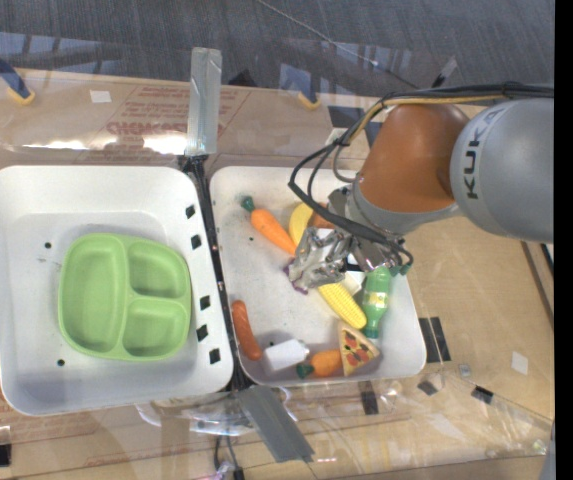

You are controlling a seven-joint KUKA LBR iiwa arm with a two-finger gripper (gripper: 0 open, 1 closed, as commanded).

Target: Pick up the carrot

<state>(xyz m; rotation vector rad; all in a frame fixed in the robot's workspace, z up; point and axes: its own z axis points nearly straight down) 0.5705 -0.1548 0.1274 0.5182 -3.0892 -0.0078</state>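
1. The counter (pixel 486 298) spans the frame, brown and covered with clear plastic sheeting taped down at the edges.
2. The grey arm (pixel 496 168) with its orange band comes in from the right of the frame and bends down over the right bin.
3. The left bin (pixel 6 268) sits at the left centre of the frame and holds a green divided plate (pixel 123 295).
4. The right bin (pixel 228 193) sits just beside it at the centre, with toy foods scattered inside.
5. The gripper (pixel 318 258) hangs over the middle of the right bin, metallic and pointing down; I cannot tell whether its fingers are apart or together.
6. The carrot (pixel 269 227) lies in the upper left part of the right bin, orange with a green top, slanted, just left of the gripper and apart from it.
7. A corn cob (pixel 343 302) lies just below the gripper, with a green bottle (pixel 376 296) to its right.
8. A yellow banana (pixel 300 221) shows just right of the carrot.
9. A sausage (pixel 245 330) lies along the bin's lower left wall.
10. A pizza slice (pixel 357 352), a white block (pixel 286 354) and a second small carrot (pixel 323 364) sit along the bin's bottom edge.
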